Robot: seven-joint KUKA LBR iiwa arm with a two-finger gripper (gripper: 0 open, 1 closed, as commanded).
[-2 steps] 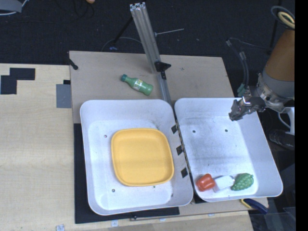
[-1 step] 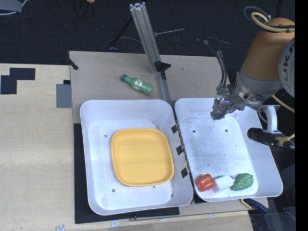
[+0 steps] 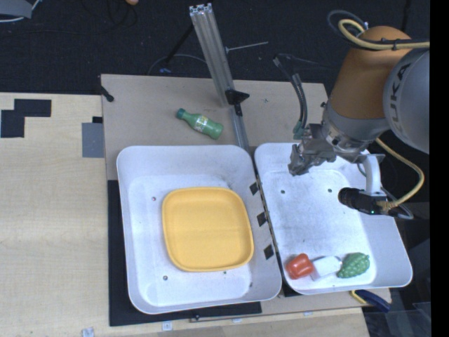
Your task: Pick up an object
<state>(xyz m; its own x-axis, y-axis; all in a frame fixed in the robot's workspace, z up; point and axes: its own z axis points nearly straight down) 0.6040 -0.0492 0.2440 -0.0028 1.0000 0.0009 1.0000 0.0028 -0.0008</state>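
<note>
Three small objects sit bunched at the lower edge of the right bin (image 3: 393, 248), lower right of the frame: a red pepper-like piece (image 3: 300, 265), a small white block (image 3: 327, 266) touching it on the right, and a green bumpy cluster (image 3: 353, 265) just beside the block. The three form a row running left to right along the bin's near wall; the green cluster's long axis tilts slightly up toward the right, and the red piece is roundish with no clear pointing direction. Gripper (image 3: 303, 161) hangs over the upper left part of the same bin, well apart from the row, nothing visible between its tips; cannot tell how wide it stands, as the tips blur into dark metal. Arm (image 3: 368, 76) enters from the upper right. Left bin (image 3: 133, 188) holds a yellow square plate (image 3: 208, 228), lying flat near its centre. On the bench above the left bin lies a green bottle (image 3: 200, 123), long axis running upper left to lower right, cap end toward the upper left.
</note>
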